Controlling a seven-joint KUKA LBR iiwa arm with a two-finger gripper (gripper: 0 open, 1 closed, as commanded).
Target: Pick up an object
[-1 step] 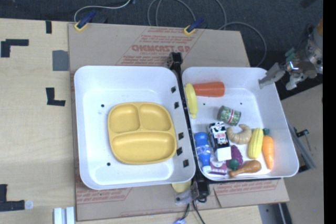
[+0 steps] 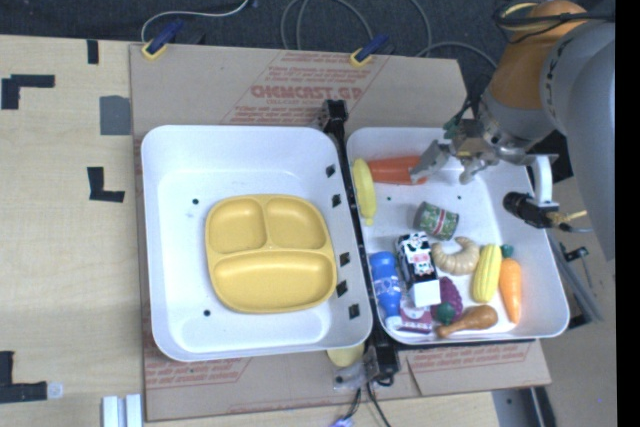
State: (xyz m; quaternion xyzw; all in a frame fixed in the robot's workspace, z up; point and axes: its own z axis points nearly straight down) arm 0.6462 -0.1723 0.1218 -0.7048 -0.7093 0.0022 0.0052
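My gripper (image 2: 450,165) hangs open over the far part of the right bin (image 2: 530,320), with nothing between its fingers. Its left finger (image 2: 431,162) is close to the end of an orange-red sausage-shaped item (image 2: 390,170) lying along the far wall. Just below the gripper lies a green can (image 2: 436,220) on its side. Nearer the front are a black-and-white carton (image 2: 417,257), a croissant (image 2: 460,258), a corn cob (image 2: 487,272), a carrot (image 2: 511,288), a blue bottle (image 2: 383,280), a purple item (image 2: 450,298) and a brown drumstick (image 2: 468,319).
A yellow banana (image 2: 362,190) leans against the divider between the bins. The left bin (image 2: 170,165) holds a yellow divided plate (image 2: 270,250). The grey arm with its orange band (image 2: 530,45) comes in from the upper right. Cables (image 2: 330,5) lie behind the bins.
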